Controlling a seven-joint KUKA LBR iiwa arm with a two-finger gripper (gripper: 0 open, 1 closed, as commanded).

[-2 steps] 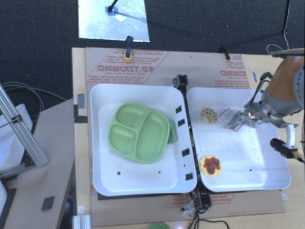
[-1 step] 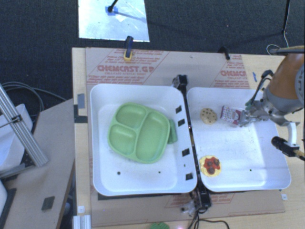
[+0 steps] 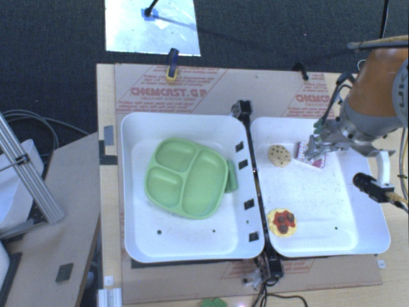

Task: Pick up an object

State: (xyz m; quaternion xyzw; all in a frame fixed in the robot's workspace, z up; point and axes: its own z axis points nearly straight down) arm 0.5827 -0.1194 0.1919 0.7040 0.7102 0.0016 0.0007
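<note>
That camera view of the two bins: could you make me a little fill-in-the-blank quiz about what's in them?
1. The green tray lies in the ____ bin.
2. The cookie lies in the ____ bin.
3. The hand is over a small ____ packet.
4. The tray has ____ compartments.

Missing words: left; right; pink; three

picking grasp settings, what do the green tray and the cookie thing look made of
The green tray looks like moulded plastic, matte to semi-gloss: uniform colour, smooth rounded dividers. The cookie looks like a toy, perhaps plastic or foam: tan with dark specks, but too small to be sure.
</note>
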